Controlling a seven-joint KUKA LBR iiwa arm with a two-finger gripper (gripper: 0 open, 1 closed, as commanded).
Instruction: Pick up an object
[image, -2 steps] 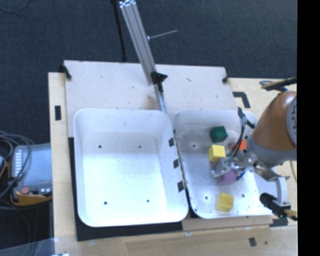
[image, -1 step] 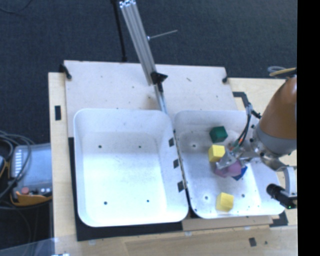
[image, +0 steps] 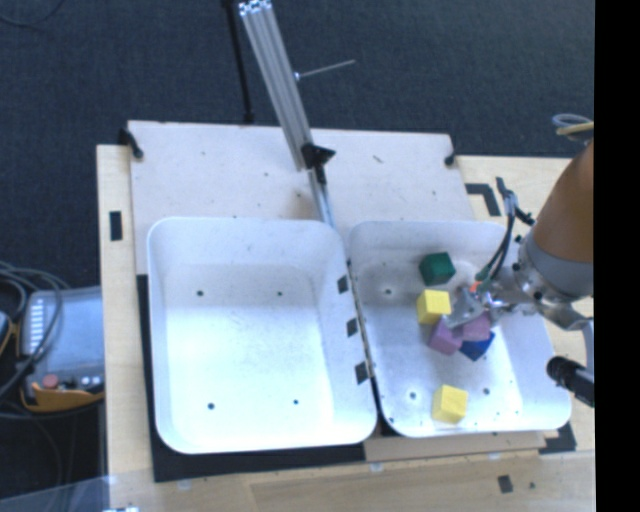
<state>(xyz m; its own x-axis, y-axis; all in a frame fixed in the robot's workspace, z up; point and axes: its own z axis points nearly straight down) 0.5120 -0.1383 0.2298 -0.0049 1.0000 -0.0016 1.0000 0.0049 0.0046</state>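
In the right bin (image: 400, 400) lie a green block (image: 437, 268), a yellow block (image: 433, 305), a purple block (image: 446, 336), a blue block (image: 478, 346) and a second yellow block (image: 450, 403) near the front. My gripper (image: 474, 312) reaches in from the right and sits low over the cluster, right above the purple and blue blocks. A pinkish-purple piece (image: 476, 326) shows just under its tip; whether it is held cannot be made out.
The left bin (image: 250, 330) stands beside the right one. A slanted metal rail (image: 285, 90) rises behind the bins. A control pendant (image: 55, 350) lies off the bench at the left. The arm's body (image: 565, 240) covers the right bin's far right side.
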